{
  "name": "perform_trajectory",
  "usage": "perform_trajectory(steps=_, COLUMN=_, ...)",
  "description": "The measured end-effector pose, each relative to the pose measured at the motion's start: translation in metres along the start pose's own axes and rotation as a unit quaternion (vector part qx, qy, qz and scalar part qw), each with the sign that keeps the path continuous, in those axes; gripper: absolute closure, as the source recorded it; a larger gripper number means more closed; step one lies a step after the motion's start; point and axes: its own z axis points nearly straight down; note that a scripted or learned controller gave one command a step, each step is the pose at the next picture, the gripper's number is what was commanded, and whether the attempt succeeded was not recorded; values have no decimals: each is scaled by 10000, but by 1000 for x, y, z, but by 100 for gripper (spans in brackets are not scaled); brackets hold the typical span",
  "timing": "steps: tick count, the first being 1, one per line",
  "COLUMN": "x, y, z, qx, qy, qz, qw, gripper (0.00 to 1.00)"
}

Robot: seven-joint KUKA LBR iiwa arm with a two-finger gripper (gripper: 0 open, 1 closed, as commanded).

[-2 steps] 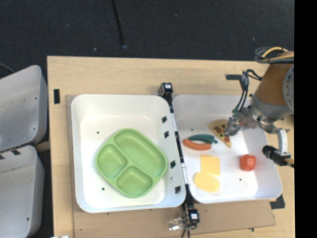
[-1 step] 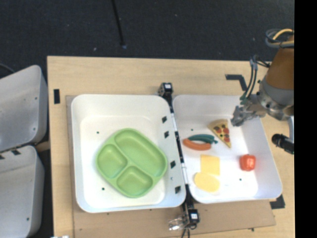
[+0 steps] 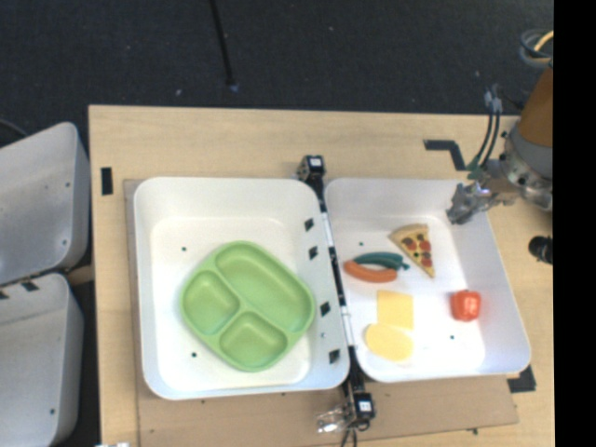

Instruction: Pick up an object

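The gripper [image 3: 463,203] hangs over the right bin's [image 3: 484,343] far edge, too small and blurry to read. No writing shows anywhere. Inside lie a pizza slice [image 3: 414,246], a hot dog [image 3: 371,270], yellow cheese [image 3: 394,309] and a red block [image 3: 466,305]. A green tray [image 3: 246,304] sits in the left bin [image 3: 154,277].

Two bins sit side by side on the desk [image 3: 205,142]. In the left bin [image 3: 154,250] lies a divided plate [image 3: 247,304]. The right bin [image 3: 494,333] holds a pizza slice [image 3: 415,248] toward the back, a hot dog [image 3: 371,271] left of it with a pepper [image 3: 383,260] touching its rear side, a cheese slice [image 3: 395,309] in front, a round chip [image 3: 388,343] nearer still, and a tomato [image 3: 466,305] to the right.
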Motion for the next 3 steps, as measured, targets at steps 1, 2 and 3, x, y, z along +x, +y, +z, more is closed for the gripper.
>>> perform_trajectory(steps=1, x=48, y=-21, z=6, qx=32, qy=10, qz=-7, qw=10000, gripper=100)
perform_trajectory(steps=2, x=94, y=-32, z=-8, qx=22, qy=19, qz=-15, qw=10000, gripper=100)
perform_trajectory(steps=3, x=136, y=-49, z=-13, qx=31, qy=17, qz=-13, qw=10000, gripper=100)
